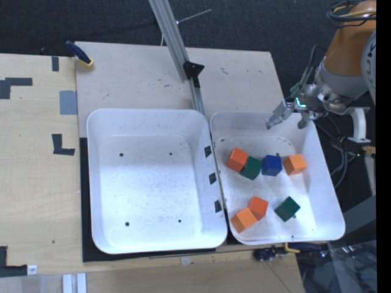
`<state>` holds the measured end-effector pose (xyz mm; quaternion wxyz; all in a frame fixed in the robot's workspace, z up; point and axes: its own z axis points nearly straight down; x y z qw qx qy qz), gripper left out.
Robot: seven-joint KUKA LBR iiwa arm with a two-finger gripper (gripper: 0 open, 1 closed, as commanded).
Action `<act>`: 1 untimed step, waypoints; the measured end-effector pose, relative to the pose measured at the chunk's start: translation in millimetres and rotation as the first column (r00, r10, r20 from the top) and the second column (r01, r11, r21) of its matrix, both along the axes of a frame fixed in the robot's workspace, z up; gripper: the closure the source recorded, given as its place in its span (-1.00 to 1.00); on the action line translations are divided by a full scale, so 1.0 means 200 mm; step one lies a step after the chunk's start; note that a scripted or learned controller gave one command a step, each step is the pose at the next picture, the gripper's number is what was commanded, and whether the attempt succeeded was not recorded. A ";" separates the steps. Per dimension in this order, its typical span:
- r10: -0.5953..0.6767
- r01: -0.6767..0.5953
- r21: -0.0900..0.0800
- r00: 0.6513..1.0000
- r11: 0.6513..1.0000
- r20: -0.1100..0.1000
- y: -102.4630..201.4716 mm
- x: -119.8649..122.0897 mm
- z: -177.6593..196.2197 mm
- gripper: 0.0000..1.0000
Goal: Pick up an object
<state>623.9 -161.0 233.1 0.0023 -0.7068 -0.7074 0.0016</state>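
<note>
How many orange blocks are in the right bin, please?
4: one left end of upper row, one right end, and two touching lower down. None seems hidden.

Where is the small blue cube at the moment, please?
The small blue cube lies in the right-hand white bin, in the upper row, between a dark green cube and an orange cube.

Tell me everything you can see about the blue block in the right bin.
The blue block is a small cube with a plain, matte surface; it looks like painted wood or foam, but I cannot tell which. It rests on the floor of the right bin, in its upper half, as part of a row of four blocks. On its left, a green block seems to touch it. On its right an orange block sits very close. The gripper is above the bin's far rim, apart from it.
</note>
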 end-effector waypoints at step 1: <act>0.001 -0.001 -0.002 1.000 1.000 0.004 0.00 0.00 0.01 -1.00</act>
